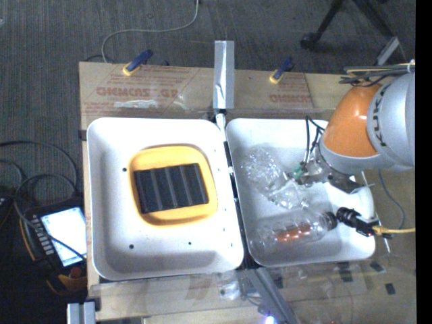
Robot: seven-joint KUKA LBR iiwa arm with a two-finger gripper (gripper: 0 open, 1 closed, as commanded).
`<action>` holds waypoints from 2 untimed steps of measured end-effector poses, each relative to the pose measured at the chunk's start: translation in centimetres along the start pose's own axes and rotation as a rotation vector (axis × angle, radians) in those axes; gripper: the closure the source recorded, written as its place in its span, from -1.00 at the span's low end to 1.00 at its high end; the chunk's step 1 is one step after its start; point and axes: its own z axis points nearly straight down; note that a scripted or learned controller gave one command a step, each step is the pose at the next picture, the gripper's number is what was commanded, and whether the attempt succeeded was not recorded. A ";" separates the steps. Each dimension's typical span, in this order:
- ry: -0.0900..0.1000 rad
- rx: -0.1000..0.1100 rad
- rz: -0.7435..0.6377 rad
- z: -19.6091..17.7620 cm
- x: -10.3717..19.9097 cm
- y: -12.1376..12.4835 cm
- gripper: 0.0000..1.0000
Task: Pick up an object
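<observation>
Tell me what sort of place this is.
Probably a robotics lab: a KUKA arm reaches over a white bin on a bench, with carpet and an office chair base behind.

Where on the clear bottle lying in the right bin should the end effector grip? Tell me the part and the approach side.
Probably grip the clear bottle at mid-body, from straight above, closing across its width. It lies on its side, lengthwise along the front wall of the right bin, so its barrel is exposed upward.

The arm [368,123] reaches in from the right, jaws low.
</observation>
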 end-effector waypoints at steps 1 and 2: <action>0.005 0.020 0.069 -6.8 -1.1 -0.2 -1.00; 0.003 0.007 -0.084 1.1 -1.4 -3.0 -1.00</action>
